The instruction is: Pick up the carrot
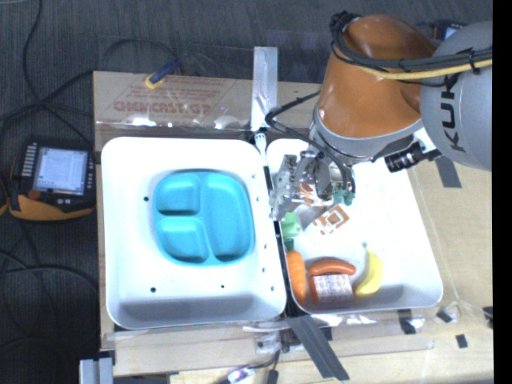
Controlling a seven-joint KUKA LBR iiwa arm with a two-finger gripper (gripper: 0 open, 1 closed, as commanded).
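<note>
The carrot (296,272) is orange with a green top (290,229). It lies lengthwise along the left wall of the right bin (416,238), near the front. My gripper (298,190) hangs over the rear left of that bin, just behind the carrot's green end. Its metal fingers point down toward the bin floor, and the view does not settle how far apart they stand. I see nothing held between them.
A red sausage pack (330,278) and a yellow banana (368,272) lie beside the carrot at the bin's front. A small orange-and-white item (332,218) sits under the gripper. The left bin (128,294) holds a blue divided tray (202,216). A handheld pendant (52,178) lies at far left.
</note>
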